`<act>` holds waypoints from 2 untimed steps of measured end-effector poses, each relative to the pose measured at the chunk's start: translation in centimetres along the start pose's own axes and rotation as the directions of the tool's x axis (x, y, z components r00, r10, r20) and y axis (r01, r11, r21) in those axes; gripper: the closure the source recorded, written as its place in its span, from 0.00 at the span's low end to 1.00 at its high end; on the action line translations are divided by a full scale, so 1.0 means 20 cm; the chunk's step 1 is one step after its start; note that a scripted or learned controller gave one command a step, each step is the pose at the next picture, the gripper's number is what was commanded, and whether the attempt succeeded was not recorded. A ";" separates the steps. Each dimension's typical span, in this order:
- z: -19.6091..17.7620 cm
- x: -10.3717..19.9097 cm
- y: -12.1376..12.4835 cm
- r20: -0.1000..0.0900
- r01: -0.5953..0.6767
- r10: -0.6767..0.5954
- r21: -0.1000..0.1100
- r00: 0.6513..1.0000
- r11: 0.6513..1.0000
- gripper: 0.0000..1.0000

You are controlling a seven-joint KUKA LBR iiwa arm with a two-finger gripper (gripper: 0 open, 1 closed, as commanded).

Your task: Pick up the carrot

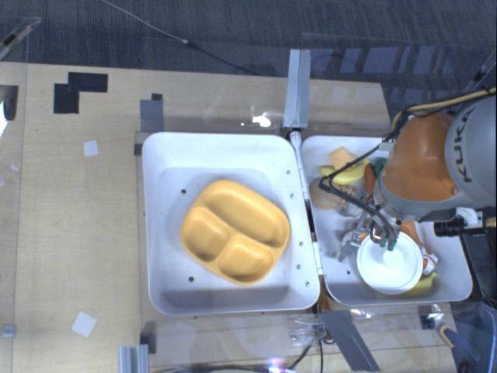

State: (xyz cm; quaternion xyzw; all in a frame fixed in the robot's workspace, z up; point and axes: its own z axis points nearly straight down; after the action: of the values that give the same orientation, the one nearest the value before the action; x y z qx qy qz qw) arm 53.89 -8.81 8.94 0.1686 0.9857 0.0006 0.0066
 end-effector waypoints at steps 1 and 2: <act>-0.39 0.22 -0.11 -0.002 -0.431 0.431 0.003 0.902 0.902 0.00; -0.13 -0.13 -0.05 -0.007 -0.418 0.418 0.006 0.908 0.908 0.00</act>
State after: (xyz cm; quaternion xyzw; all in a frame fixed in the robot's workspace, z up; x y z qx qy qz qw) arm 56.04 -10.64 11.56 0.3757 0.9267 0.0007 0.0021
